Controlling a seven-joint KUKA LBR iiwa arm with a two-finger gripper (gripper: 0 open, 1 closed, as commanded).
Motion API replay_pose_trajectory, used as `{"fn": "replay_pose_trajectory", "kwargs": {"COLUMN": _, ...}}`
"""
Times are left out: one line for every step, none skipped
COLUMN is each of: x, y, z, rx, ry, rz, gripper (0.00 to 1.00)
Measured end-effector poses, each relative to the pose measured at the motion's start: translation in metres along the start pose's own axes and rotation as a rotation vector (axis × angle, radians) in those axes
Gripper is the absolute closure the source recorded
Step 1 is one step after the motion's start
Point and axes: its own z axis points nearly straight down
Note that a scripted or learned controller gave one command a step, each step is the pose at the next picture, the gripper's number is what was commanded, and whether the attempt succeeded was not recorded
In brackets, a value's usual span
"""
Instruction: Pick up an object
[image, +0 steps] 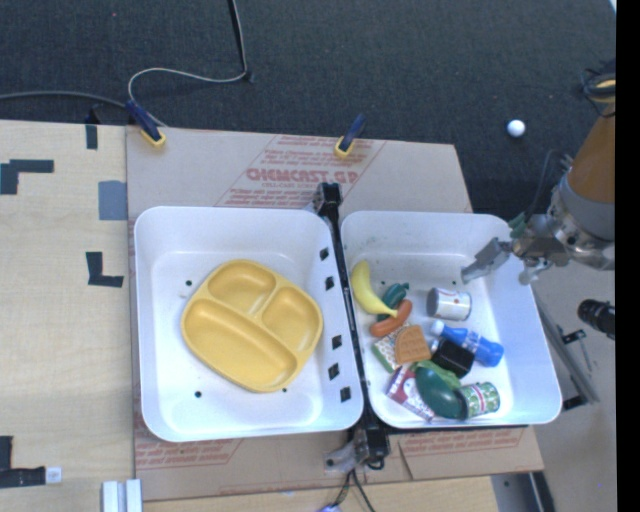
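The right bin (530, 330) holds a pile of small objects: a yellow banana (364, 290), an orange carrot-like piece (392, 319), a silver can (449, 302), a blue bottle (478, 346), a brown toast-like piece (411, 345), a dark green lump (438, 391) and a green and red tin (481, 398). My gripper (505, 265) hangs over the bin's upper right part, just right of and above the silver can. Its fingers stand open with nothing between them.
The left bin (160, 300) holds a yellow divided plate (252, 325). A black divider (336, 300) runs between the bins. Both bins rest on cardboard (290, 175) held by yellow clamps. A small white ball (515, 127) lies on the dark floor beyond.
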Motion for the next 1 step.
{"fn": "replay_pose_trajectory", "kwargs": {"x": -0.0403, "y": 0.0123, "z": 0.1517, "rx": -0.002, "ry": 0.001, "rz": -0.001, "gripper": 0.00}}
